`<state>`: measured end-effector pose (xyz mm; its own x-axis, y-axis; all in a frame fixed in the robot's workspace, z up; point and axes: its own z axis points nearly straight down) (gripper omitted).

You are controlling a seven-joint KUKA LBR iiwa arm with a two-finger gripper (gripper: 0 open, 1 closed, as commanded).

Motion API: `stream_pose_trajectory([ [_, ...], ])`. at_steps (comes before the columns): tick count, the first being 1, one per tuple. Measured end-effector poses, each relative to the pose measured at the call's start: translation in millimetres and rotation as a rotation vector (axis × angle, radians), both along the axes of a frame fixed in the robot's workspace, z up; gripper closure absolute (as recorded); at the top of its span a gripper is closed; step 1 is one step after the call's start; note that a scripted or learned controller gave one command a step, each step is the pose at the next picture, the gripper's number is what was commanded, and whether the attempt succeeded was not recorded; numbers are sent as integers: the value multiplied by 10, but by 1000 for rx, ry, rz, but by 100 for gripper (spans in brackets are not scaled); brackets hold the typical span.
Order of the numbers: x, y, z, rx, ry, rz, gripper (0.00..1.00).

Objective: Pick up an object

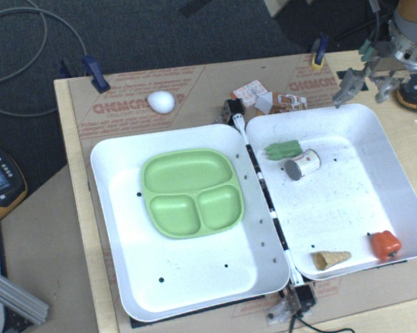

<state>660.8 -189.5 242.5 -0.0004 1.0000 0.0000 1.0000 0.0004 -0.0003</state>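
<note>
**A:** Which step does the robot stand at?

**B:** At the very beginning, it seems. The gripper [363,82] hangs above the far right corner of the right bin [391,161], at the rim, well apart from every object. Its two fingers are spread, and nothing sits between them.

**A:** And what is there to pick?

**B:** The right bin holds four things. A green piece [282,150] lies near the far left side, and a small white cylinder with a grey end [302,164] is just beside it, maybe touching. A tan cone [332,258] lies near the front wall, and a red-orange object [385,244] is in the front right corner. The left bin [126,234] holds a green divided plate [193,190]. A white egg-shaped thing [160,101] rests on the bench behind that bin.

**A:** What does the next move call for?

**B:** The arm must choose one target, travel over it and come down with the fingers on both sides. The green piece and the cylinder are nearest, but they lie close together, so the fingers could push one while reaching for the other. The cone lies more alone, although near the wall.
</note>
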Motion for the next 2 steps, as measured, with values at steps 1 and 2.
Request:
stream_pose_trajectory([
  [1,56,268,-546,1,2,1,0],
  [2,-57,544,-803,1,2,1,0],
])
